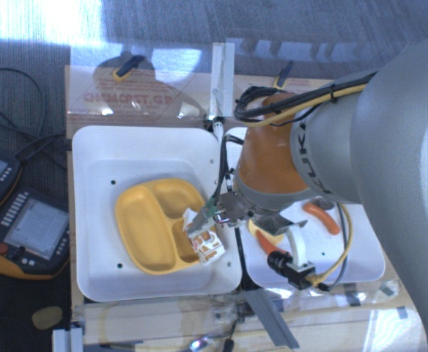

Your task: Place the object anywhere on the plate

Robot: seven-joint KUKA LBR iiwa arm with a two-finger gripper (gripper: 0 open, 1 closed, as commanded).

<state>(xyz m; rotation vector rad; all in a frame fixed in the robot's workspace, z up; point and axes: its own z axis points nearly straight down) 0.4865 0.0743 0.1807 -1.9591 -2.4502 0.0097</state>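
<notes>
A yellow divided plate [152,222] lies in the left white bin [97,160]. My gripper [208,215] reaches over the wall between the bins, at the plate's right rim. A small white packet with orange print [208,246] hangs from it, its upper end pinched between the fingers and its lower end over the plate's right compartment and rim. The gripper is shut on the packet. The grey arm with its orange band [269,163] covers much of the right bin.
The right bin [360,270] holds an orange carrot-like piece [322,217] and a red piece [276,257] beside a black cable fitting [294,273]. A teach pendant [23,229] lies left of the bench. A clear sheet [137,97] lies behind the left bin.
</notes>
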